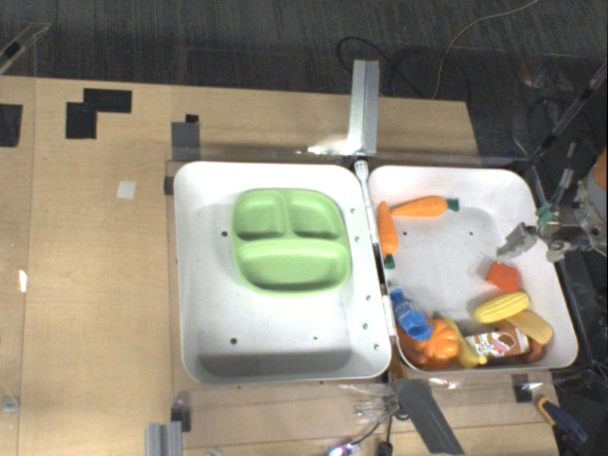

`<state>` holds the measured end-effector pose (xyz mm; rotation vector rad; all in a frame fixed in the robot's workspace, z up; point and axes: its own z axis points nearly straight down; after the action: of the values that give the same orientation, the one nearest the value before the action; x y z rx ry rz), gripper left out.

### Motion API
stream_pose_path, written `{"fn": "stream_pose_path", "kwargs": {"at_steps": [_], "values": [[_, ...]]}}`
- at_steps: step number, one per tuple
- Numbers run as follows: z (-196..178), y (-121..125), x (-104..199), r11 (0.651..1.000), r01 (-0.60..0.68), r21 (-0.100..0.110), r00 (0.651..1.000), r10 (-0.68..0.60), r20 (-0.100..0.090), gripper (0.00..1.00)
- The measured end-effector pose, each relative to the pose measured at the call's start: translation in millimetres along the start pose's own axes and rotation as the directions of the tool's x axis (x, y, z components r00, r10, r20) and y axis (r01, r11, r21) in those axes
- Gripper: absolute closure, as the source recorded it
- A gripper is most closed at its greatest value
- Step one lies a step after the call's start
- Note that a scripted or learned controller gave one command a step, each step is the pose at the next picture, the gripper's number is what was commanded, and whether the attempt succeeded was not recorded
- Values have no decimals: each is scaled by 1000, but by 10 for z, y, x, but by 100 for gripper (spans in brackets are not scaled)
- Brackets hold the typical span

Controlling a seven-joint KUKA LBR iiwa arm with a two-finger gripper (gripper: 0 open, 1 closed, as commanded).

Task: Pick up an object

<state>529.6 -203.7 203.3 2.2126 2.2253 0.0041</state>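
Your gripper (524, 239) sat at the right edge of the right bin (446, 180), low over its white floor, reaching in from the right. Its tip was small and blurred against the rim; you could not tell how it was set, and nothing could be made out in it. Nearest candidate: an orange-red block (503, 276), just below and slightly left of the tip, apart from it. Below that, a yellow corn cob (502, 306) lay tilted, with a brown bottle (501, 343) on its side along the near wall. In the near-left corner, a blue piece (411, 317) touched an orange rounded toy (436, 343). One carrot (424, 207) lay across the far side; a second orange piece (386, 232) hugged the left wall. The left bin (204, 245) held a green divided tray (289, 238). The arm was cut off by the frame.
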Motion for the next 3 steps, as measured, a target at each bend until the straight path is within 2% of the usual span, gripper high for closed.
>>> {"fn": "stream_pose_path", "kwargs": {"at_steps": [1,2,3], "values": [[787,539,407,972,233,-1,972,-233,0,0],[785,539,406,972,233,-1,972,-233,0,0],[1140,824,887,993,114,-8,994,-114,0,0]]}}
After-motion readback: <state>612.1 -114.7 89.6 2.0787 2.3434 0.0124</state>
